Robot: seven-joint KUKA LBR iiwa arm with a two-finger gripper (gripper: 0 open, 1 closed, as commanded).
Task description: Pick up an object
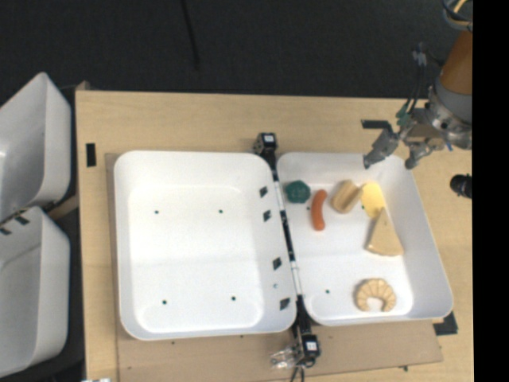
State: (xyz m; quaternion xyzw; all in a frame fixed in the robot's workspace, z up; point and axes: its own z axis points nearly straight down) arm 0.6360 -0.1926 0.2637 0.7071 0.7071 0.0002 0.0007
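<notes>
The right bin [421, 293] holds several toy foods. A dark green round piece [297, 191] lies near its left wall, with an orange-red sausage [318, 210] just right of it. Further right are a tan bread roll [344, 196], a yellow piece [373, 199] and a tan wedge [385, 237]. A croissant [375, 294] lies near the front. My gripper [394, 155] hangs open over the bin's far right corner, above and behind the yellow piece, with nothing between its fingers.
The left bin [127, 237] sits beside the right one, joined by a black-clipped seam [282, 237]. Wooden bench [183, 118] surrounds both. White shapes [28, 213] stand off the bench at the left. A dark object [461, 185] lies right of the bin.
</notes>
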